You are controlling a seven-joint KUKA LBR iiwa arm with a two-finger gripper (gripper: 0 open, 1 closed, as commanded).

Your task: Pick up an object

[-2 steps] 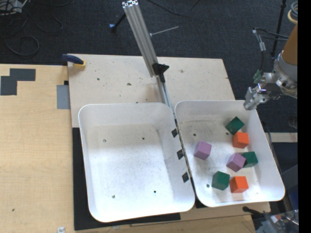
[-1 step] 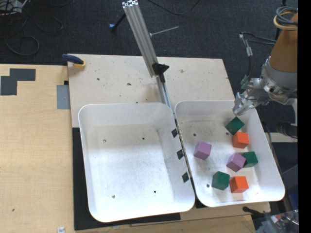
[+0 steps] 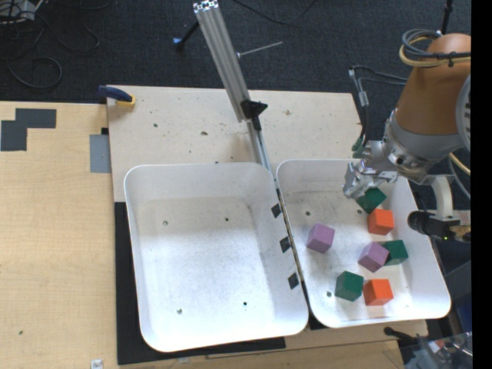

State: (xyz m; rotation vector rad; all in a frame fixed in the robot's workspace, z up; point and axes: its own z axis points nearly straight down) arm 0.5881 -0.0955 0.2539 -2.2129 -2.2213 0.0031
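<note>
Dark carpet with loose cables lies behind a pale wooden tabletop (image 3: 192,121) that carries two shallow white bins side by side. A slanted aluminium bar (image 3: 227,60) crosses the tabletop and runs down toward the seam between the bins, with a black clamp partway along it. A small blue and yellow object (image 3: 115,95) rests at the tabletop's far left corner.

The left bin (image 3: 154,183) has only small dark specks on its floor. The right bin (image 3: 323,177) holds seven blocks. A green block (image 3: 373,200) sits near the bin's far right side, with an orange block (image 3: 380,221) just in front of it, touching or nearly so. A purple block (image 3: 320,237) lies alone toward the middle of the bin. Further forward, a second purple block (image 3: 373,256) touches another green block (image 3: 397,250) on its right. Nearest the front rim, a dark green block (image 3: 349,286) sits just beside a second orange block (image 3: 377,291).

The grey arm with its orange band (image 3: 432,91) reaches in from the right, and the end effector (image 3: 361,184) hangs low over the far part of the right bin, just left of the first green block and close to or touching it. Whether the end effector is released or clenched cannot be told from this angle, and no block is visibly clamped in it.
</note>
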